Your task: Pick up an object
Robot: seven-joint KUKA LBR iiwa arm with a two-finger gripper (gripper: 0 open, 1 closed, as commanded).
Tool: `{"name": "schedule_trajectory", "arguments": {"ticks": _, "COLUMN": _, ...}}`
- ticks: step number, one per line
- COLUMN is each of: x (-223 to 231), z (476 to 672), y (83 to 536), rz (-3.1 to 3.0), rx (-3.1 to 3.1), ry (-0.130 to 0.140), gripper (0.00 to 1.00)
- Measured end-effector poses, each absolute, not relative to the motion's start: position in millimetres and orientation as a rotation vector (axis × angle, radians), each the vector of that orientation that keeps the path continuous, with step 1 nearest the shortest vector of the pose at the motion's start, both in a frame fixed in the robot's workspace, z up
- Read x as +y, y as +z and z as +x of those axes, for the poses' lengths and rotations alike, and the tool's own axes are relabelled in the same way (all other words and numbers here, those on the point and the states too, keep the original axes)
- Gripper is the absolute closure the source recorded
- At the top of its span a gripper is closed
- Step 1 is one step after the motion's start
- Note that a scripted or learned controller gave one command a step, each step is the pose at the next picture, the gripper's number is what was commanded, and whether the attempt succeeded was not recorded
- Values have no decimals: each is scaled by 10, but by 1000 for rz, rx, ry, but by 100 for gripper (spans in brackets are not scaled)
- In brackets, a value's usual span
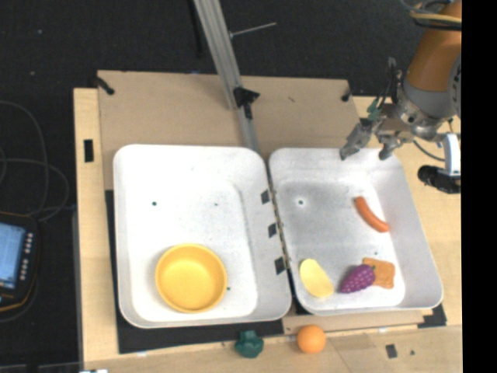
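Observation:
My gripper (366, 149) hangs open over the far edge of the right bin (334, 208), with nothing between its two fingers. Below it in that bin lie an orange sausage-shaped toy (371, 214), a pale yellow oval piece (315, 277), a purple grape bunch (357, 279) and a small orange block (383, 273) touching the grapes. The sausage toy is nearest to the gripper, a short way towards the front. A yellow bowl (191, 277) sits in the front of the left bin (186, 200).
An orange ball (311, 339) and a small green object (248, 344) rest on the bench in front of the bins. A slanted metal pole (225, 61) rises behind the bins. A tablet-like device (14, 259) lies at the left edge.

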State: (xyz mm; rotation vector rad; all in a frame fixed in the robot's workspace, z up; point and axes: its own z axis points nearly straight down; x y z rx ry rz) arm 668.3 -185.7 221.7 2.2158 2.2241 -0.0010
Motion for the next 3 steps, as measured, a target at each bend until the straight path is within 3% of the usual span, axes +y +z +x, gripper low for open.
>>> {"name": "schedule_trajectory", "arguments": {"ticks": 1, "x": -1864, "z": 6681, "y": 2218, "rz": 2215, "rx": 2224, "ry": -4, "gripper": 0}}
{"name": "schedule_trajectory", "arguments": {"ticks": 3, "x": -1861, "z": 6550, "y": 1196, "rz": 2220, "rx": 2224, "ry": -6, "gripper": 0}}
